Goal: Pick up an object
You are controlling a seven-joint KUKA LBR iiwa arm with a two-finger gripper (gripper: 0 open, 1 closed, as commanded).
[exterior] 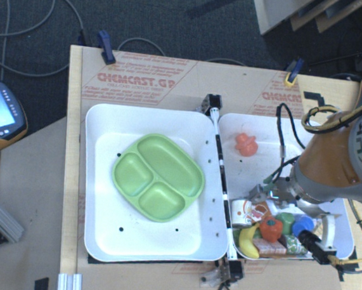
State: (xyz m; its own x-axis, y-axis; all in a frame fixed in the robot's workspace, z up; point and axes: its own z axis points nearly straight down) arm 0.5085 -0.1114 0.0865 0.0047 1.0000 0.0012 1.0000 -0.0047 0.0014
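My gripper (273, 196) hangs low over the near end of the right bin (263, 128), just above a pile of small objects. The pile holds a yellow banana (247, 241), a red tomato-like piece (271, 228), a green piece (287, 218), a blue piece (302, 224) and a white and red packet (251, 212). A pink-red toy (246, 144) lies alone at the bin's far end. The arm's wrist hides part of the pile.
The left bin (96, 165) carries a green divided plate (158, 177) in its middle. A divider wall (220, 170) runs between the two bins. Black cables (283, 138) loop from the arm over the right bin's far side.
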